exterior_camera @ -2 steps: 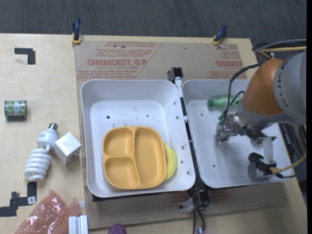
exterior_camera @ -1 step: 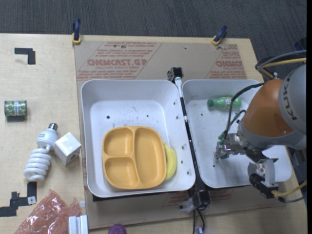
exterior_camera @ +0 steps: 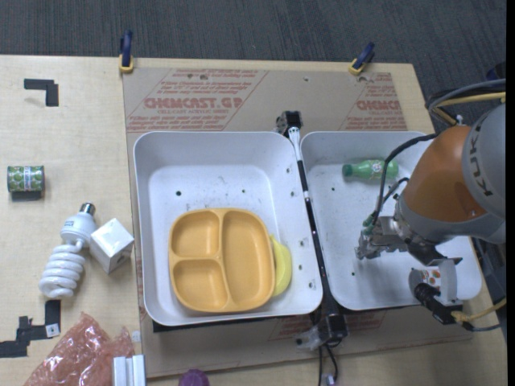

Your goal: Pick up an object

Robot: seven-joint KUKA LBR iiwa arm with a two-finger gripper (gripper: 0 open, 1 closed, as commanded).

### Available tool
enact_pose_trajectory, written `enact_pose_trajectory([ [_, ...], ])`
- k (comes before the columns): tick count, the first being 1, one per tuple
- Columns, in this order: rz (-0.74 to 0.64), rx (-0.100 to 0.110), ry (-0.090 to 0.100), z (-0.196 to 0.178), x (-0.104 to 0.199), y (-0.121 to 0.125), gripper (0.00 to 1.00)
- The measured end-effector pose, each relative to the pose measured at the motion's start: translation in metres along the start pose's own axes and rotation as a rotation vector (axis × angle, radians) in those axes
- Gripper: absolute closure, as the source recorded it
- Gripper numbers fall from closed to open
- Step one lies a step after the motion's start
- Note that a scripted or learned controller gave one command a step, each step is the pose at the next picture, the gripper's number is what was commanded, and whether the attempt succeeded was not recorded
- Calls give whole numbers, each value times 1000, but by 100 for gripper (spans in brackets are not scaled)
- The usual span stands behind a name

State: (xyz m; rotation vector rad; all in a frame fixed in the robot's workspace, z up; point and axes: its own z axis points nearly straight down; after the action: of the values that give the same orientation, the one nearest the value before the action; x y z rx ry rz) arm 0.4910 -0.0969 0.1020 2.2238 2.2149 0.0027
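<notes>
Right of centre in the frame, the gripper [exterior_camera: 368, 246] sits low inside the right bin [exterior_camera: 338, 284], over bare white floor near the bin's middle. Its fingers are small and dark against the arm's own bulk, so I cannot tell how far apart they stand, and nothing can be made out between them. The arm [exterior_camera: 451, 187] — grey, with its orange band — comes in from the right edge and covers much of that bin's right half.

Toward the upper part of the same bin lies a green bottle [exterior_camera: 368, 169], on its side, well apart from the gripper and close to the bin's far wall.

The left bin [exterior_camera: 149, 215] holds a yellow divided plate [exterior_camera: 221, 258] with three compartments, lying flat in the lower half. A banana [exterior_camera: 282, 265] rests just beside the plate's right rim, partly tucked under it.

Outside the bins, at the left of the frame, the bench [exterior_camera: 64, 135] bears a small green can [exterior_camera: 25, 180] on its side, a spiral light bulb [exterior_camera: 66, 256], and a white cube [exterior_camera: 112, 245] touching or just beside the bulb's base. At lower left sits a reddish mesh bag [exterior_camera: 80, 352] — cut off by the frame's bottom edge.
</notes>
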Motion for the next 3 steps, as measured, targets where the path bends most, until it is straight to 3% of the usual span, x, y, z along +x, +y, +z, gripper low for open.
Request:
enact_pose_trajectory([
  [1, -6, 3, 0, 0, -10, 73, 100],
  [2, -7, 2, -1, 10, -63, 142, 100],
  [3, -7, 2, -1, 10, -63, 142, 0],
])
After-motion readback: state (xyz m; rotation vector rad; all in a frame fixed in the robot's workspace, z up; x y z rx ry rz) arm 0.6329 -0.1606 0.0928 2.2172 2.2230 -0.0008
